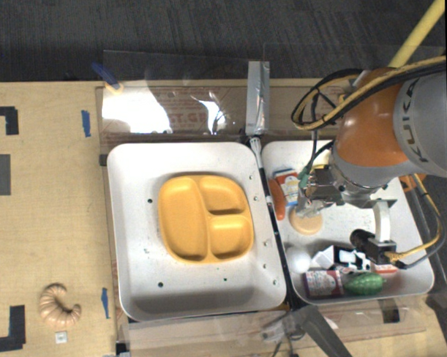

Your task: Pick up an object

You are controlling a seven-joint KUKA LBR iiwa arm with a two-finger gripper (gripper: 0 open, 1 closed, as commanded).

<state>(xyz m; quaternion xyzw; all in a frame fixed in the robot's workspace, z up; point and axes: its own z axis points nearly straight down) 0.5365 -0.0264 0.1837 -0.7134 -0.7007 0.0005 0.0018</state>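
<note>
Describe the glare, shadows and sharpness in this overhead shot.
Camera view: strong white glare on the clear panel behind the left bin; soft shadow along that bin's near inner wall; the yellow tray is evenly lit and fairly sharp; the arm shades part of the right bin, where the small items look soft and hard to read.

A yellow divided tray [206,216] is sitting in the white left bin [139,272]. The white right bin [417,270] is holding a green object [363,283], a red-and-white packet [288,188], an orange stick-like piece [277,199] and a pale tan disc [307,222]. The arm [397,124] is showing grey with an orange band. The worktop [49,217] is looking light tan with black and blue tape marks; a beige ridged object [59,304] is lying on it.
</note>
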